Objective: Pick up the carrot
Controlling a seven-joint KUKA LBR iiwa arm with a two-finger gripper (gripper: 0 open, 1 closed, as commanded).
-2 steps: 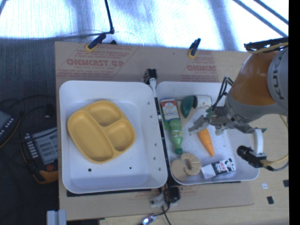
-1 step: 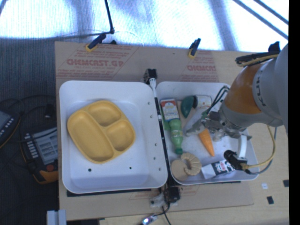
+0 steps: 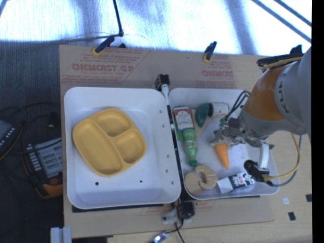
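Carrot lies in right bin, mid-floor toward right wall, tip toward near edge. Your gripper sits on carrot's thick end, set for grab; finger spread unreadable, cannot tell. Green bottle near left wall, clear.

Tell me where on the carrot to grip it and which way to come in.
Grip the carrot across its thick upper end, from straight above. It lies flat on the right bin floor, tapering toward the near rim, so the wide end gives more to hold. The claw hangs at that end; the green bottle lies apart on its left.
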